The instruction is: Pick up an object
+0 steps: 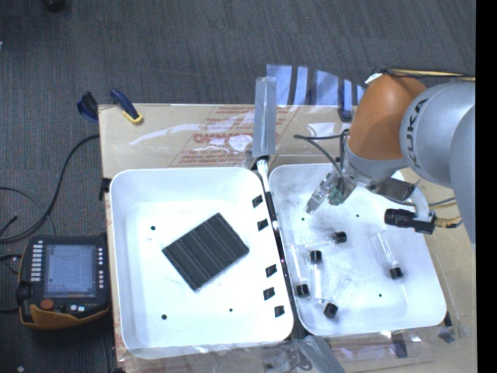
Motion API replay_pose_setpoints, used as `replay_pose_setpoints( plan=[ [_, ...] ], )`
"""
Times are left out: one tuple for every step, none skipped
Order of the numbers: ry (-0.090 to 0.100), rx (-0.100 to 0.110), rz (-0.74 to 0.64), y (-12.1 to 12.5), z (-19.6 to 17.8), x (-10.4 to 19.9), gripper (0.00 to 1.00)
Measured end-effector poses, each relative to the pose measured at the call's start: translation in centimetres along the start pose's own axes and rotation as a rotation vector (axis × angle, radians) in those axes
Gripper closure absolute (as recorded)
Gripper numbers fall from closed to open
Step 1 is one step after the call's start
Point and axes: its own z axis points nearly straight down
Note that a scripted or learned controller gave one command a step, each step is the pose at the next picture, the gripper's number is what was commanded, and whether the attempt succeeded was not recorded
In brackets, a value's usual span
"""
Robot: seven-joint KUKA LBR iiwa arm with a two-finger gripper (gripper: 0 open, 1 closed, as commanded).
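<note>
In the right bin [425, 249] lie several small clear vials with black caps: one [334, 239] just below the gripper, one [314, 256] beside it, and one [388, 255] further right. A long vial [301, 277] lies against the bin's left wall, and a black cap [331, 311] sits near the front. A dark ribbed rectangular pad [206, 250] lies alone in the left bin [124, 208]. My gripper [314, 203] hangs over the upper left of the right bin, pointing down and left, a little above and left of the nearest vial. Nothing shows in it.
A divider wall with black clips [268, 239] separates the two bins. A black cable plug [407, 218] juts from the wrist over the right bin. On the floor at far left lies a teach pendant [62, 278]. A blue clamp [124, 107] sits on the bench's back left corner.
</note>
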Motion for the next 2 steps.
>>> replay_pose_setpoints(
  plan=[
    [0.000,0.000,0.001,0.0,0.0,0.0,0.00],
    [-0.003,0.004,0.051,-9.2,-2.9,-7.7,0.00]
  ],
)
